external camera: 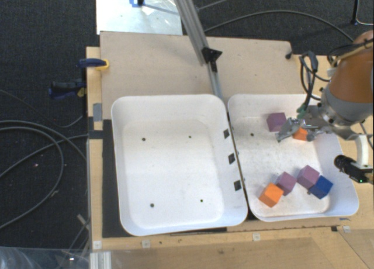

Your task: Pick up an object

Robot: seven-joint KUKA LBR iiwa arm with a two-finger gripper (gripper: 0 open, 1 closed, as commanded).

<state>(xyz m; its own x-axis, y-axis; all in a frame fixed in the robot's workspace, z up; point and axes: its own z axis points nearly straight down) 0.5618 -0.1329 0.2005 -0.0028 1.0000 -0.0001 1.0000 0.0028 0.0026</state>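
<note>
My gripper (297,133) hangs low over the far part of the right bin (257,162), with the grey arm and its orange band coming in from the right. Its fingers stand open. One grey finger (284,131) points left, and a small orange block (300,135) sits between it and the other finger. The block rests on the bin floor. A purple block (276,121) lies just left of the gripper, close to that left finger.
Near the right bin's front lie an orange block (270,195), two purple blocks (286,181) (308,175) and a blue block (321,187). The left bin (169,162) adjoins it. A slanted metal pole (196,25) crosses the back of the bench.
</note>
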